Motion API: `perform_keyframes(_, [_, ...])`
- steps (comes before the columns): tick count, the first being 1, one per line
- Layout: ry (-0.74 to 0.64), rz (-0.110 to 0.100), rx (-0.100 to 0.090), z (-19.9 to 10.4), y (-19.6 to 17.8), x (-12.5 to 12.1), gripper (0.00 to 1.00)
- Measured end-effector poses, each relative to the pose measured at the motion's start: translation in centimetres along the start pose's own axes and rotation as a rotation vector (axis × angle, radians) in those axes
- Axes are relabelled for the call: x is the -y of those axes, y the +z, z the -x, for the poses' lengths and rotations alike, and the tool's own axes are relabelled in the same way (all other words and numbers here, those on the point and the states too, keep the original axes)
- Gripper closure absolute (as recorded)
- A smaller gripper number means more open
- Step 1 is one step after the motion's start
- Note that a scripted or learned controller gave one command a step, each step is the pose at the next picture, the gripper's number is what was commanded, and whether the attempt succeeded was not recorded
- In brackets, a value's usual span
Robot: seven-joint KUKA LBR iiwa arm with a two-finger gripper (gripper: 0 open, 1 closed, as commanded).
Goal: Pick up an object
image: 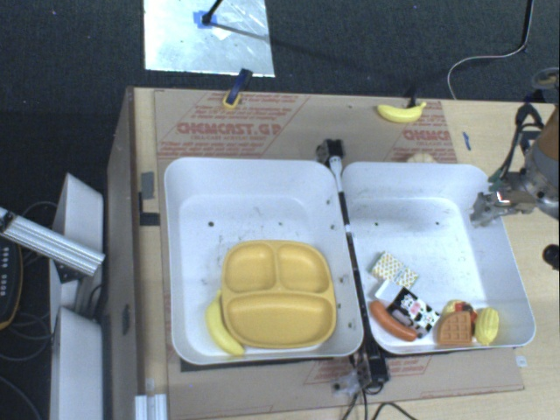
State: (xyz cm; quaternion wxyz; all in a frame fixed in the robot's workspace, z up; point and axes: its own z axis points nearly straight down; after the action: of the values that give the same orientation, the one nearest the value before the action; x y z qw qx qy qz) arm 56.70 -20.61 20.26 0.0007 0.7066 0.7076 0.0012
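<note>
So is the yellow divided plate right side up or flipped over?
Right side up: the yellow divided plate in the left bin shows its three hollow compartments facing upward.

Arm cut off at the right edge; small toys hard to make out.

The gripper (486, 208) sits over the right bin's (437, 191) far rim, its fingers too blurred to read, and the arm (542, 160) behind it runs out of frame. Left of and below the gripper, a yellow tray (278, 293) hides part of a banana (220, 329); the black-and-white toy (414, 310) is too small to identify.
</note>
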Motion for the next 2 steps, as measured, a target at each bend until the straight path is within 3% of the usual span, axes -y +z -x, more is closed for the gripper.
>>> perform_keyframes(2, [-0.005, 0.007, -0.001, -0.1, -2.1, -0.2, 1.0])
